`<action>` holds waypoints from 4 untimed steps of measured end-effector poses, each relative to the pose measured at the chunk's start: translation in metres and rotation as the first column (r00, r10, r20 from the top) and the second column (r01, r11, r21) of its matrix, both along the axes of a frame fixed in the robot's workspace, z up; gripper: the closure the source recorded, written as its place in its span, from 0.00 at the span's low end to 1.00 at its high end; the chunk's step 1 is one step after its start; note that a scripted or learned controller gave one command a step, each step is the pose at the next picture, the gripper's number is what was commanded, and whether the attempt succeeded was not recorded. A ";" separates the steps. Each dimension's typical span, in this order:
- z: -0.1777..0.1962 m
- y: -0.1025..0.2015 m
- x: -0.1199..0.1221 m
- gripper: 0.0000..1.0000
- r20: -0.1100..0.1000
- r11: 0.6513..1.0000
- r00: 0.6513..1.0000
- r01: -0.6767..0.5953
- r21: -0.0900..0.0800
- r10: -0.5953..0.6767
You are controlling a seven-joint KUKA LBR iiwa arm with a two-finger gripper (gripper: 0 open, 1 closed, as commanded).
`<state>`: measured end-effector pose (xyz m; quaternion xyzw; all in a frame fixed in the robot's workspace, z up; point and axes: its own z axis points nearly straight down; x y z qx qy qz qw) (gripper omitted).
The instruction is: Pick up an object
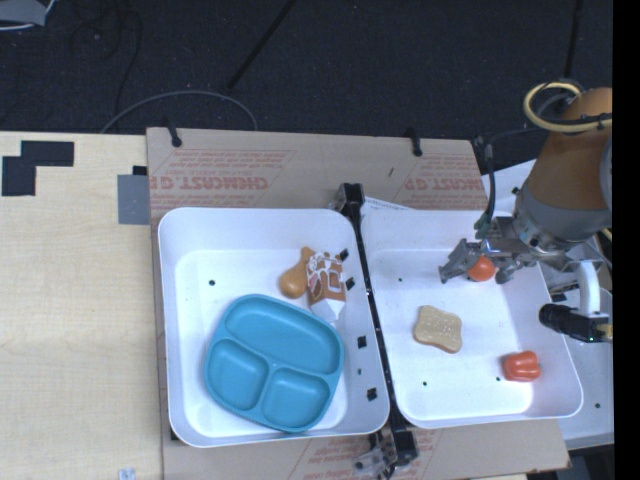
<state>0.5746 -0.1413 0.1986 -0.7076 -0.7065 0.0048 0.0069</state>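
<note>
The pincer (482,265) was over the right bin (400,388), and a small round orange object (482,268) sat between its fingers, partly hidden, so its axis was unclear. Below-left of the pincer lay a tan toast-shaped piece (439,328); below-right, a red blocky thing (520,366).

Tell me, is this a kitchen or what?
Probably a robot lab, not a kitchen: a robot arm reaches over two white bins holding toy food, like a slice of bread, with cables lying behind.

Light wood bench (70,298) bears cardboard sheet (300,168), two white bins (180,268).
</note>
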 end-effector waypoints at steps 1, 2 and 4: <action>0.007 0.000 0.003 0.00 0.013 1.000 1.000 -0.002 -0.002 0.002; -0.057 -0.002 0.002 0.00 0.007 1.000 1.000 -0.001 -0.001 0.001; -0.098 -0.002 0.001 1.00 0.011 1.000 1.000 0.002 -0.002 -0.002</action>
